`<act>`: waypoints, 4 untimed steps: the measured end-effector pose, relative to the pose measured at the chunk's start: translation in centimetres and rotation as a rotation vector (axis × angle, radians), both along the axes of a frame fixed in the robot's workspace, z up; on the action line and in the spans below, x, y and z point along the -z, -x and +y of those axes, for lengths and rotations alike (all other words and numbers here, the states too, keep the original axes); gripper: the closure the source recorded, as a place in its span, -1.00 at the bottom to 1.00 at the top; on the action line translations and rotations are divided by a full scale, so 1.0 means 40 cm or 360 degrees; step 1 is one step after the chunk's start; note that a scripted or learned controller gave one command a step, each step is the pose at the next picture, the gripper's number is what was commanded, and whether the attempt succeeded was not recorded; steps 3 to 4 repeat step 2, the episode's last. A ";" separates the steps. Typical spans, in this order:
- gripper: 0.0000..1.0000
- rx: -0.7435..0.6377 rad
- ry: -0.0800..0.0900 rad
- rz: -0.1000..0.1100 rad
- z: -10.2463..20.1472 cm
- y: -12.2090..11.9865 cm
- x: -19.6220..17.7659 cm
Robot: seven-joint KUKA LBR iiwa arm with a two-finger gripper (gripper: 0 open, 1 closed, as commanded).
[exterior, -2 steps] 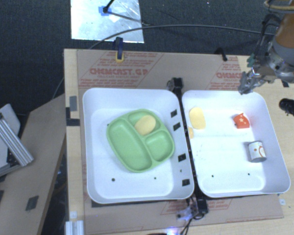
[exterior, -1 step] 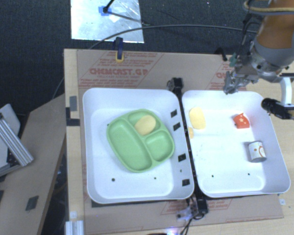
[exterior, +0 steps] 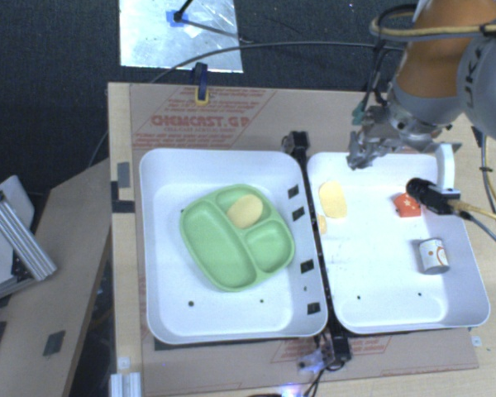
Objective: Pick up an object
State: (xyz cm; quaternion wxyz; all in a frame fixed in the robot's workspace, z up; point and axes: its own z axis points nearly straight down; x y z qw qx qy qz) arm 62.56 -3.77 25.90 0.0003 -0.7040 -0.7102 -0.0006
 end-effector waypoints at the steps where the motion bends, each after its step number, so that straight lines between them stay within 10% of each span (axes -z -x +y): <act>1: 1.00 -0.0001 0.0000 -0.0001 0.112 0.004 0.007; 2: 1.00 -0.0002 -0.0001 0.0002 0.255 0.009 0.064; 4: 1.00 -0.0002 -0.0001 0.0002 0.255 0.009 0.064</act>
